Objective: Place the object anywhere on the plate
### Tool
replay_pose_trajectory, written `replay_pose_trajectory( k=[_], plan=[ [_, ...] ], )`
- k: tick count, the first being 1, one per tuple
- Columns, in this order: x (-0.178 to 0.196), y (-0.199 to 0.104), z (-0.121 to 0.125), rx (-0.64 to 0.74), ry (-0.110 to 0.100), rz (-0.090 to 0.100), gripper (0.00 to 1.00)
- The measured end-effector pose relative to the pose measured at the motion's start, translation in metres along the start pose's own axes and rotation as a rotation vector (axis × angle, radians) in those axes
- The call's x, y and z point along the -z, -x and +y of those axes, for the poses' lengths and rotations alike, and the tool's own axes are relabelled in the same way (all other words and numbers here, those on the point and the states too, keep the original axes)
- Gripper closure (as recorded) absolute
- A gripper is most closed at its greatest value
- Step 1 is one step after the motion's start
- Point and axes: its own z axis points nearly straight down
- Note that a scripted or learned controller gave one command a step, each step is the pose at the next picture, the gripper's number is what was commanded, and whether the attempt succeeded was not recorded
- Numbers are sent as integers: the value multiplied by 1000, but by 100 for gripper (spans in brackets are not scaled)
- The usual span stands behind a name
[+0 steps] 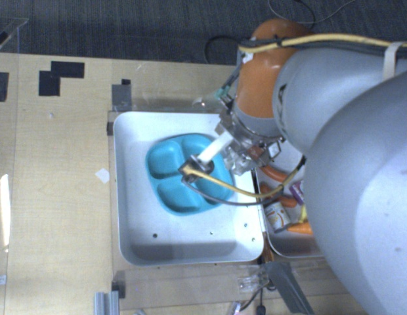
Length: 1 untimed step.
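A blue plate [171, 172] with three compartments lies in the left white bin [134, 195], toward its back and middle. My gripper [239, 157] hangs over the plate's right edge, close to the wall between the two bins. The grey arm and its orange band hide most of it. I cannot make out any object in the gripper.
The right bin [282, 245] is mostly hidden under the arm. Along its left side I see an orange-red stick-shaped item [277, 174], a small printed package [282, 212] and another orange piece [299, 228]. Bare white floor shows in the left bin in front of the plate.
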Motion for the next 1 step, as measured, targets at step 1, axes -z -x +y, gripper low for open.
replay_pose_trajectory(
  k=[1],
  plan=[
    [-44, -34, -101, -34, -1, 3, 100]
  ],
)
